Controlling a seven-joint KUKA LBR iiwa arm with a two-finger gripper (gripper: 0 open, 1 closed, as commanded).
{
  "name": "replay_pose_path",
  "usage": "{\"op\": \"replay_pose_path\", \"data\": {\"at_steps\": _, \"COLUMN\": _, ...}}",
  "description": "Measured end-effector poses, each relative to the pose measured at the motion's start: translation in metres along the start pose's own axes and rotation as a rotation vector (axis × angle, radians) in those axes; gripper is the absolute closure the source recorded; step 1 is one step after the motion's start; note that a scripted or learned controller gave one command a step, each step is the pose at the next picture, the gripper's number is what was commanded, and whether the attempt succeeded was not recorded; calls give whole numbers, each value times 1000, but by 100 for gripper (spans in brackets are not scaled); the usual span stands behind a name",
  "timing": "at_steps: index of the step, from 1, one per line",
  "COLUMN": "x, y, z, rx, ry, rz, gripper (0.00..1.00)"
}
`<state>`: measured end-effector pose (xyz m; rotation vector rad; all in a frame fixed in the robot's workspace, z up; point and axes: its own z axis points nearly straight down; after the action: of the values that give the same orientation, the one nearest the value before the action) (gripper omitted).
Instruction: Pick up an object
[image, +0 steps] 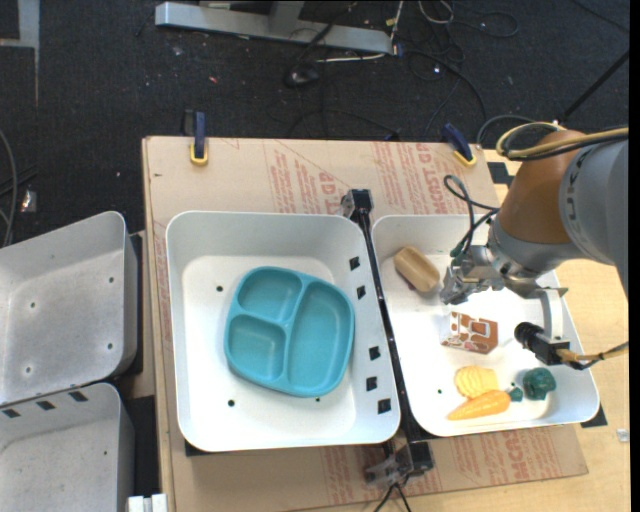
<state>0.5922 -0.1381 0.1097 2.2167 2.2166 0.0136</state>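
Grey pincer (458, 285) hangs low in the right bin (575, 400) beside a tan block (417, 269); its grip cannot be told.

Red print runs across the cardboard sheet (300, 165) under the bins. Along its 12 o'clock edge the lettering sits upside down; one block reads roughly "MACROTON", though letters are blurred and not certain. More red print of the same kind shows along the 6 o'clock edge, near 5 o'clock, too small and blurred to read. The small box (471, 332) in the right bin (575, 400) carries a brown and white pattern; no words legible on it. No readable numbers or brand marks elsewhere.
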Motion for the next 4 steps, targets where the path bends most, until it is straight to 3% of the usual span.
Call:
{"op": "replay_pose_path", "data": {"at_steps": 1, "x": -4, "y": 12, "z": -54, "rx": 4, "ry": -3, "rz": -3, "gripper": 100}}
{"op": "replay_pose_path", "data": {"at_steps": 3, "x": -8, "y": 13, "z": -131, "rx": 6, "ry": -3, "rz": -3, "gripper": 100}}
{"op": "replay_pose_path", "data": {"at_steps": 4, "x": 45, "y": 0, "z": -134, "rx": 11, "ry": 1, "rz": -8, "gripper": 100}}
